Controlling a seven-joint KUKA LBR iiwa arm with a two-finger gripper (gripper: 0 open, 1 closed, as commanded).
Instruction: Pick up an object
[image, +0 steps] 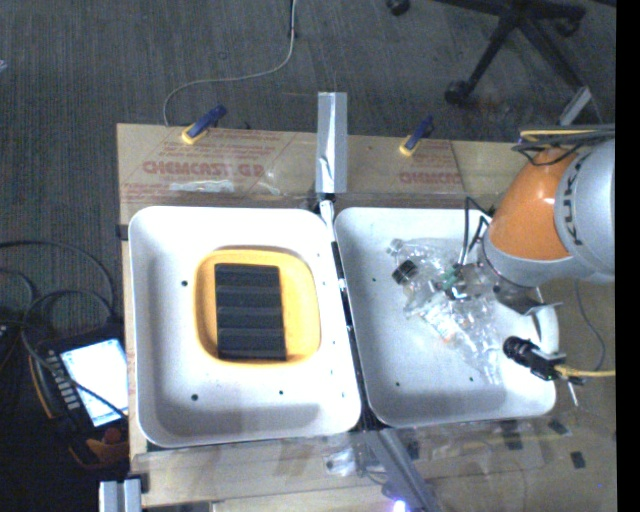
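1. Two shallow white bins sit side by side on the bench: left bin (160, 300) and right bin (380, 370).
2. Left bin holds a yellow tray (207, 300) with rounded corners, roughly centred. A black ribbed block (249, 311) lies inside it, long side running top to bottom in the view.
3. Right bin holds a crumpled clear plastic bag (450, 310), spread from upper centre down toward the right wall. A small dark item (405, 271) shows at its upper-left part; can't tell what it is.
4. Arm (560, 225) reaches in from the right, orange band over the right bin's right edge, wrist pointing down toward the plastic.
5. Gripper (462, 283) sits low over the upper-right part of the bag, apparently right at it. Contact can't be confirmed.
6. Gripper state: can't tell, hidden by the wrist and the plastic clutter. No grasp is visible.
7. Black cable connector (525, 353) hangs beside the arm, near the right bin's right wall.
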